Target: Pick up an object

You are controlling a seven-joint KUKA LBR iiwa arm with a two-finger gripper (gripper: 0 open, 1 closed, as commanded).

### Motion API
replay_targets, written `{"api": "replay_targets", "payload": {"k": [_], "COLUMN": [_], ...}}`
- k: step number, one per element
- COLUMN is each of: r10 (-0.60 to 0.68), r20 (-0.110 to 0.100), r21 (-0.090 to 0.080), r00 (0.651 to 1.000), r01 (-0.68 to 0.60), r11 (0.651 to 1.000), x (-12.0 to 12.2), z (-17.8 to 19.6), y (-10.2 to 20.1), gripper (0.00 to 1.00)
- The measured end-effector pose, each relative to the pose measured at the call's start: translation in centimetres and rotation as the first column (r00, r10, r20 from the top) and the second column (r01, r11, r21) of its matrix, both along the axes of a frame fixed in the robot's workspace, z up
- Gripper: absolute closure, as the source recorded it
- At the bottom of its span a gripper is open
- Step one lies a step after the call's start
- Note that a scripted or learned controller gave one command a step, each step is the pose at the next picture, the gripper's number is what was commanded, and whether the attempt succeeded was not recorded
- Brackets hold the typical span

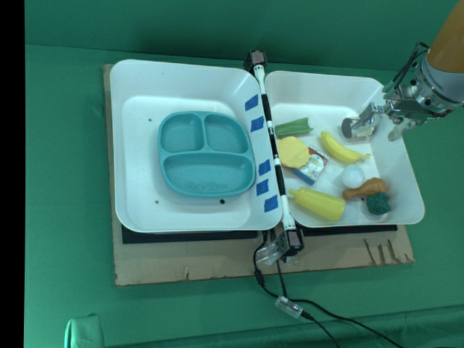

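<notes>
While the arm leans in from the right, we see its gripper (378, 122) above the right bin (406, 167), fingers spread and holding nothing, just beside the banana (341, 148), with the teal plate (205, 154) in the left bin (134, 125).

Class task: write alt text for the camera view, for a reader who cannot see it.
A grey robot arm's gripper hovers over the right white bin, which holds toy food including a banana and a yellow bottle. The left bin holds a teal divided plate.
</notes>
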State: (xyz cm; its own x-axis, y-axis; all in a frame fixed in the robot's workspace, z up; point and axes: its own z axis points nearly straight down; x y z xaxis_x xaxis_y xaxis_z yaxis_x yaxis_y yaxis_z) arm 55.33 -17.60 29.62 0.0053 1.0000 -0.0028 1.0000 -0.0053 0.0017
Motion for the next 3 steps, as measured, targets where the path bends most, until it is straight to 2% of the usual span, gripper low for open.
{"api": "replay_targets", "payload": {"k": [1,2,3], "r10": [0.001,-0.004,0.0], "r20": [0.013,0.026,0.013], "r21": [-0.005,-0.011,-0.003], "r00": [1.0,1.0,1.0], "r01": [-0.001,0.005,0.0], "r11": [1.0,1.0,1.0], "x": [4.4,4.8,1.4], "z": [-10.9,-9.6,3.6], "y": [4.7,4.3,5.8], "gripper": [0.0,1.0,1.0]}}
